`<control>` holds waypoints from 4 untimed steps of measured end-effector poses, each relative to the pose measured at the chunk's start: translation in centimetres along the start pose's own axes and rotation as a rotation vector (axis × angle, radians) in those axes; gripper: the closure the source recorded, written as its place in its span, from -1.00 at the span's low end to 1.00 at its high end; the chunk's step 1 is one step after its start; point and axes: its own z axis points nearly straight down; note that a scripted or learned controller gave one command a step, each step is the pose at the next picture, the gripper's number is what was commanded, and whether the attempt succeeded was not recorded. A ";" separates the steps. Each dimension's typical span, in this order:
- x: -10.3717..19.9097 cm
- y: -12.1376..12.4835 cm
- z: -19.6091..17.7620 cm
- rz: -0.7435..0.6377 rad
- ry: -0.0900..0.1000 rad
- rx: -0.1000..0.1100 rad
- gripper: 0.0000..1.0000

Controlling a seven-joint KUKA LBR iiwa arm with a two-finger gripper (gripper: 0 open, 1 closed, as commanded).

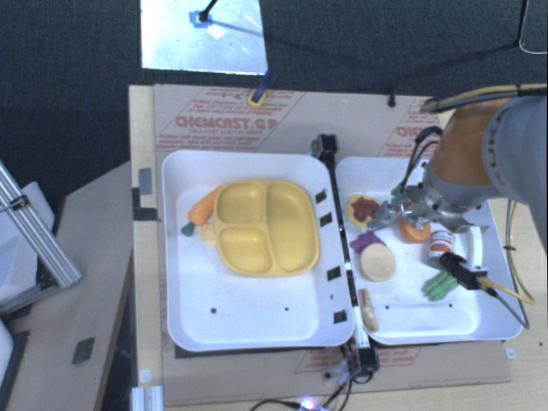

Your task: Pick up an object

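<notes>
The gripper hangs low in the right bin, just beside an orange ring and a red-topped piece; a purple-and-cream piece lies near below it. I cannot tell its state. The bins sit on a cardboard sheet. The arm reaches in from the right, bent down.
</notes>
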 end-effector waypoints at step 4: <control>-0.6 1.4 -13.0 -0.003 0.000 -0.001 1.00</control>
